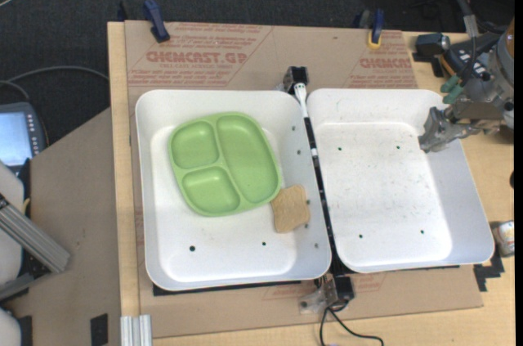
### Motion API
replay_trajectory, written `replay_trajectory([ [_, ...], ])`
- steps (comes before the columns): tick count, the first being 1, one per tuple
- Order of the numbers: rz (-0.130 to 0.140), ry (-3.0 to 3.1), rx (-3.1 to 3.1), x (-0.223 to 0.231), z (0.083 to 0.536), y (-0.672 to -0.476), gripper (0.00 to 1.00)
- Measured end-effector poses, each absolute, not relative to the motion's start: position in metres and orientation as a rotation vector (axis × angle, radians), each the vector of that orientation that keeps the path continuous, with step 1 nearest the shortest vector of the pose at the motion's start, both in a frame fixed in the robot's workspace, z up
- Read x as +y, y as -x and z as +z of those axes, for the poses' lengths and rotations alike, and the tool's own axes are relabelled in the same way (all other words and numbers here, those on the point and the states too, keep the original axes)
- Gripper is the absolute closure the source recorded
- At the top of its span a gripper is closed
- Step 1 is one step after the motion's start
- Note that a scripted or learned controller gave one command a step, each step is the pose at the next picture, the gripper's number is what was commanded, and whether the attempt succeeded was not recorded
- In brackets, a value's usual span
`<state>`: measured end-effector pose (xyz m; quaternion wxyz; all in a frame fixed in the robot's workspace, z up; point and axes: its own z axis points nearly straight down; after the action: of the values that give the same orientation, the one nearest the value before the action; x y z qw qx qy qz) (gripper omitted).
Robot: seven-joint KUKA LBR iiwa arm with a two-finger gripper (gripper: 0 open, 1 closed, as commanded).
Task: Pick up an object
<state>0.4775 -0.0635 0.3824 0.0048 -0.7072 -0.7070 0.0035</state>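
Sponge (290,208) sits beside green plate (225,164) in left bin (163,254); my gripper (433,136) is over right bin's (466,197) edge, grip state unclear.

We are looking at two white bins sitting side by side on a brown board (204,50): the left bin (155,197) and the right bin (458,205). Blue clamps (155,20) are gripping the board's far edge. A screen (15,136) is glowing at the far left, and cables (339,320) are trailing off the near edge.
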Motion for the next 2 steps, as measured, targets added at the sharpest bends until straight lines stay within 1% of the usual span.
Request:
replay_trajectory([
  [1, -0.019, 2.235, -2.234, -0.088, 0.541, -0.511, 1.0],
  [2, 0.011, 2.212, -2.217, -0.055, 0.43, -0.477, 1.0],
])
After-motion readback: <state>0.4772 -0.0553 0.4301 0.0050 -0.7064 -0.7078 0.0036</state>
